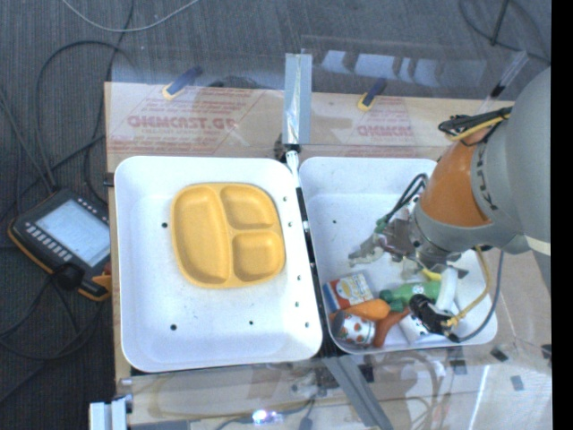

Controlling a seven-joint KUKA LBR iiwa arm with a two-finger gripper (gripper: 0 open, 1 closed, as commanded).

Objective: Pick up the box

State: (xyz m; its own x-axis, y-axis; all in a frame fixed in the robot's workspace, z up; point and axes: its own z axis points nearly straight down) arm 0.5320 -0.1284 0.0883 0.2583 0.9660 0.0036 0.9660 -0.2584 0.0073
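1. Looking down through the camera view, you have two white bins side by side on the tabletop; take the right bin [333,206] as your landmark. The left bin [143,330] beside it carries a yellow divided tray [227,234].
2. Find the box [351,288], a small red and white carton, in the right bin's near half, toward the wall shared with the left bin. It lies flat, its long axis running at a slant from the near-left toward the far-right.
3. Note the clutter: an orange carrot-shaped toy [374,310] touches the box's near edge, with a green item [407,292] and a round printed piece [356,331] crowding the near end of the bin.
4. Your end effector [380,243] hangs over the right bin's middle. You cannot tell how wide it stands.
5. Judge the coming move on this: the box lies just beside the end effector, toward the bin's near-left.
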